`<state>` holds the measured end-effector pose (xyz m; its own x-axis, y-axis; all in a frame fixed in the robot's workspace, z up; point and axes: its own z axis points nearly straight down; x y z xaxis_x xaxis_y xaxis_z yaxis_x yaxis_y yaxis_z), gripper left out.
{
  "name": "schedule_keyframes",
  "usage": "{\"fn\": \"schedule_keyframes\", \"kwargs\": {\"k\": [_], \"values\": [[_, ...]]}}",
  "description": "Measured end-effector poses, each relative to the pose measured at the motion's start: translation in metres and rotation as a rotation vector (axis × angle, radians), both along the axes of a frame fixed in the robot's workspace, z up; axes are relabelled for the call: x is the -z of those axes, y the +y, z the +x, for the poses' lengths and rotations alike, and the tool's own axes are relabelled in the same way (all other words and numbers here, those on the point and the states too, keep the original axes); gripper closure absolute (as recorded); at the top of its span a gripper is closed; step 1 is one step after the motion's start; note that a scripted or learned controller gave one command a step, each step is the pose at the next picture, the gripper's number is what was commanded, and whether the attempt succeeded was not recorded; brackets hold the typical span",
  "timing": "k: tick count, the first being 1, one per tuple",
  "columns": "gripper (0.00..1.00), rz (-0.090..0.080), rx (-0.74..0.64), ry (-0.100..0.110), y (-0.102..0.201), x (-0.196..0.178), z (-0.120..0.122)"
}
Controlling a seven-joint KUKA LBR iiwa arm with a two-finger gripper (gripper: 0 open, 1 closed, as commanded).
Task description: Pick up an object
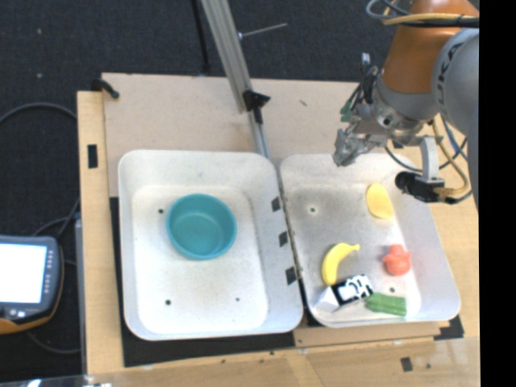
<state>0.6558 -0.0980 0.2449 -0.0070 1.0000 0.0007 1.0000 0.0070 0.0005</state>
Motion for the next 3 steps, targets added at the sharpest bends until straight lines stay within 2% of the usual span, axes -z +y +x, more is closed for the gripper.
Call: {"fn": "schedule_keyframes", "kwargs": {"k": [1, 2, 3], "values": [[1.0, 0.001, -0.001, -0.003, 0.054, -0.01, 0.001], [1.0, 0.0, 0.0, 0.001, 0.112, -0.002, -0.004], [1.0, 0.001, -0.001, -0.002, 0.166, -0.01, 0.003]]}}
